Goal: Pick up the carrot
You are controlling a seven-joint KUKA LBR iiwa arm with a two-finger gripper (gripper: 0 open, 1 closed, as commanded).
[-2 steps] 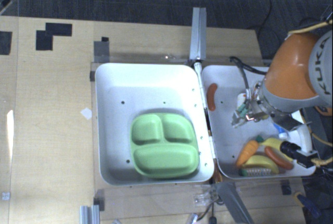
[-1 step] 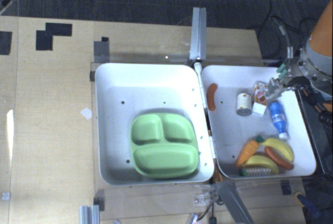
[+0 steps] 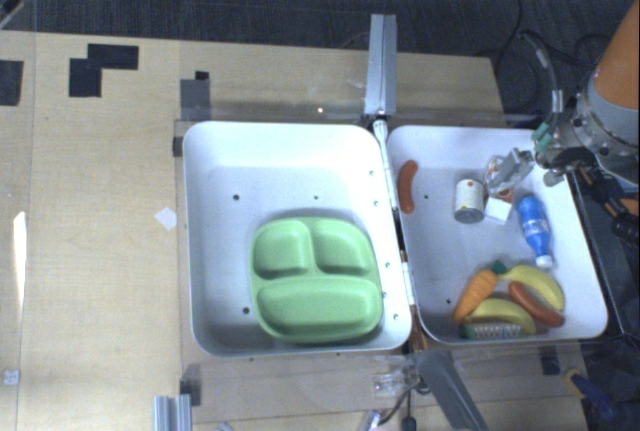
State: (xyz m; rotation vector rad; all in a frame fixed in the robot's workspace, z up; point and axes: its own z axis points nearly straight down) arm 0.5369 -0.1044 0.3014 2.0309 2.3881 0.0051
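Hovering pincer (image 3: 512, 169) over right bin (image 3: 440, 219), grip state unclear | carrot (image 3: 477, 291) partly overlapped by banana (image 3: 533, 284)

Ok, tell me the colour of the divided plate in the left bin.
The divided plate is light green, seen plainly in the camera view.

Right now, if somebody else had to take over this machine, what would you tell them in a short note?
Pincer: hanging over the back of the right bin, near the small can and blue bottle; nothing visibly held, finger state unclear.
Carrot: lying at the front of the right bin, touching the banana.
Green divided plate: in the left bin.
Done: nothing yet.
Left: move the pincer forward to the carrot, grasp it, lift it.
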